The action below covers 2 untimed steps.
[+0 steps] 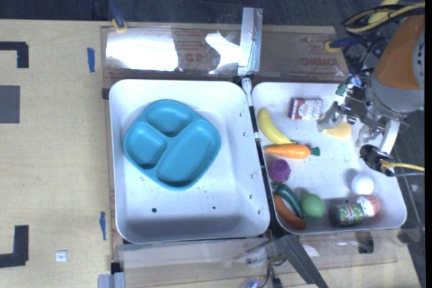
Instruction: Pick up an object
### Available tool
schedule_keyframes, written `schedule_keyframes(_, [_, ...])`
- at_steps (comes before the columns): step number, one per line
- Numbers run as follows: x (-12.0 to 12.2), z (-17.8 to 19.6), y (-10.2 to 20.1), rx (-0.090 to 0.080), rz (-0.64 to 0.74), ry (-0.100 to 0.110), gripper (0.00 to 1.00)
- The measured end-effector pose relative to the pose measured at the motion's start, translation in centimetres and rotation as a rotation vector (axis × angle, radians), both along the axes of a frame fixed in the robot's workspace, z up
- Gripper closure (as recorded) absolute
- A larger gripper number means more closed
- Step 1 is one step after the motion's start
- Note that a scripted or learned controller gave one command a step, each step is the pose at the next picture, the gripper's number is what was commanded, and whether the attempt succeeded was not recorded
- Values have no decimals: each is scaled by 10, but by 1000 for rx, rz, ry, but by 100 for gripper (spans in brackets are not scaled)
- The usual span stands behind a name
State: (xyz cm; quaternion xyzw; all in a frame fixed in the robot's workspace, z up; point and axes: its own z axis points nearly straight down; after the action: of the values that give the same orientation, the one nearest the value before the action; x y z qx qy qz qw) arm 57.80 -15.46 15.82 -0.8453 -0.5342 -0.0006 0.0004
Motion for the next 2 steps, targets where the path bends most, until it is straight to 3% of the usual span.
schedule_keyframes(1, [21, -72, 32, -2, 286, -3, 0])
schedule_keyframes(2, [1, -71, 62, -2, 366, -4, 0])
